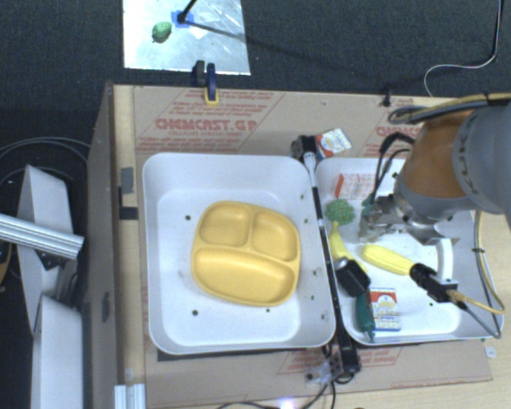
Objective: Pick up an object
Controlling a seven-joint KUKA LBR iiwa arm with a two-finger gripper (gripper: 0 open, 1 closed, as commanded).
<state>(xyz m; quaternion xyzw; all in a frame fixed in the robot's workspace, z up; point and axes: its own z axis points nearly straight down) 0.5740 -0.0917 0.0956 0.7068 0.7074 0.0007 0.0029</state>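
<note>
My gripper (376, 221) hangs low over the middle of the right bin (468, 329), under the grey arm with its orange band. A green broccoli-like piece (341, 211) lies just to its left. A yellow corn cob (387, 259) lies just below it, apart from it. Nearer the bin's left wall are a small yellow piece (335, 244) and a black object (352, 276). A red and white box (385, 307) and a green-handled tool (362, 314) lie at the front. A white and orange packet (353, 184) lies at the back.
The left bin (166, 228) holds a yellow divided plate (245, 252). A small packet (332, 141) lies on the cardboard behind the bins. The wall between the two bins runs close to the left of the objects.
</note>
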